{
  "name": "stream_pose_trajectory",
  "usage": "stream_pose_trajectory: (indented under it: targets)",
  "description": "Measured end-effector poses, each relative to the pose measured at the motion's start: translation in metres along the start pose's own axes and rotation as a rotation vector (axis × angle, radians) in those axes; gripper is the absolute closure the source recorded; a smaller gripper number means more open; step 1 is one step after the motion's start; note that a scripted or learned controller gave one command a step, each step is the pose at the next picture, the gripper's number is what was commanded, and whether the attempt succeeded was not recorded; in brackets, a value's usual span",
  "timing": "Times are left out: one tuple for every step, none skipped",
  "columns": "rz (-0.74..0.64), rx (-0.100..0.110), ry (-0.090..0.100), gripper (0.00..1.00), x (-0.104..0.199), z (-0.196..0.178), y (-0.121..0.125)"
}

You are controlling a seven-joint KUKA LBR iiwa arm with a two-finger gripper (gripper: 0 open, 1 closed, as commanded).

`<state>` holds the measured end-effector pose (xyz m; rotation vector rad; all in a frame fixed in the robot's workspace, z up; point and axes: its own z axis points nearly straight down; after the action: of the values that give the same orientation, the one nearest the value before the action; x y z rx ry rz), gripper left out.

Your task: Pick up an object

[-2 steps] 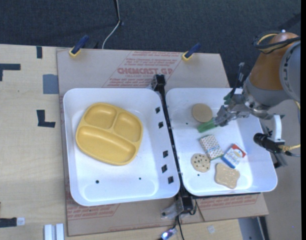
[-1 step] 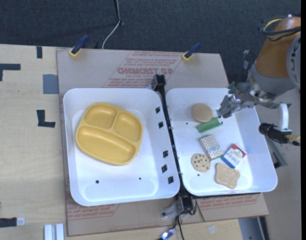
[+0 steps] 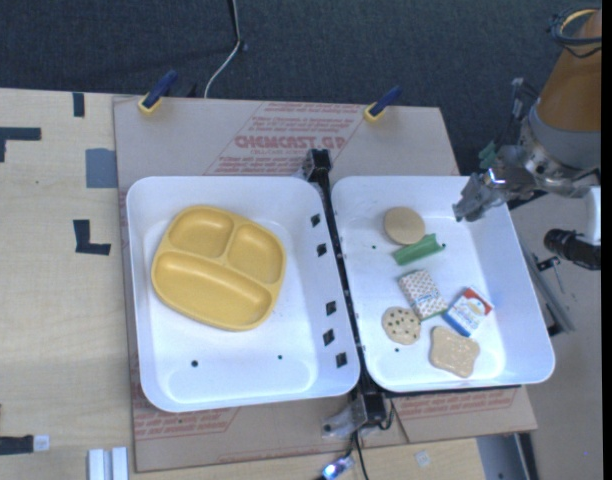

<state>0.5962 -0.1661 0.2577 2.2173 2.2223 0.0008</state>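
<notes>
Here the gripper (image 3: 474,200) hangs over the right bin's (image 3: 516,268) far edge.

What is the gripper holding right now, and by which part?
Nothing. The gripper hangs over the right bin's upper right corner, apart from the items lying in it, with nothing between its fingers.

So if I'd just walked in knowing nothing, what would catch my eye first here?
Probably the big yellow divided plate, alone in the left bin. Next, the small cluster of toy food in the right bin: a round tan biscuit, a green stick, a chocolate-chip cookie and a slice of toast. The gripper hangs over that bin's upper right corner.
</notes>
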Motion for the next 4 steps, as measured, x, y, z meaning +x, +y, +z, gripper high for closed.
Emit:
stream_pose_trajectory:
  targets:
    - [-0.004, 0.006, 0.003, 1.00, 0.058, -0.001, -0.016]
    - [-0.004, 0.009, 0.003, 1.00, 0.113, 0.016, -0.030]
    - [-0.003, 0.008, 0.002, 1.00, 0.153, 0.024, -0.044]
    - [-0.005, 0.008, 0.002, 1.00, 0.211, 0.025, -0.051]
